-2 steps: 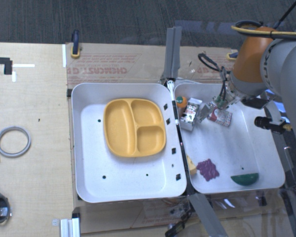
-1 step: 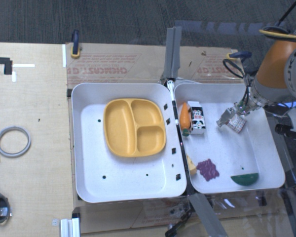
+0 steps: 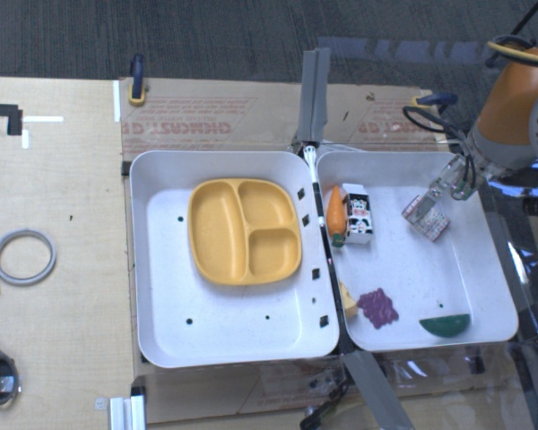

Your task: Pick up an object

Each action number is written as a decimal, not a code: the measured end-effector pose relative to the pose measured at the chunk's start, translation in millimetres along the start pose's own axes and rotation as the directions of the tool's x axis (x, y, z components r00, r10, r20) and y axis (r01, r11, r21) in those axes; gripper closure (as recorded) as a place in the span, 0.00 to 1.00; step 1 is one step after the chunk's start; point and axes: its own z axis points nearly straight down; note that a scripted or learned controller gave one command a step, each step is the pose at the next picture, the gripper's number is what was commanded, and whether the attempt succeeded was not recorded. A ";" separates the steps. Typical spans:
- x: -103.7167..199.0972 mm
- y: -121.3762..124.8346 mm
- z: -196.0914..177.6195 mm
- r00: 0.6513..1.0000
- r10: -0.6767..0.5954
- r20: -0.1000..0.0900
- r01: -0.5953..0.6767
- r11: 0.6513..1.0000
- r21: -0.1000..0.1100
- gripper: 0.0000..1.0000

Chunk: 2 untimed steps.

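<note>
Gripper hovers at right of frame in the right bin; whether it's parted or closed, I cannot tell. The carrot looks light, stiff, smooth: best pinched mid-body.

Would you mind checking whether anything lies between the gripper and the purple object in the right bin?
Nothing visible does. The gripper sits over the right bin's upper area, and bare white floor runs from it to the purple object near the front.

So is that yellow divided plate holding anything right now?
Empty. The yellow plate in the left bin shows three bare compartments.
</note>
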 end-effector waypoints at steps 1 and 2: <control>-4.6 4.8 -66.1 1.000 0.007 0.001 -0.007 1.000 -0.001 0.00; 23.8 29.7 -21.6 0.956 0.293 -0.004 -0.293 0.956 0.003 0.00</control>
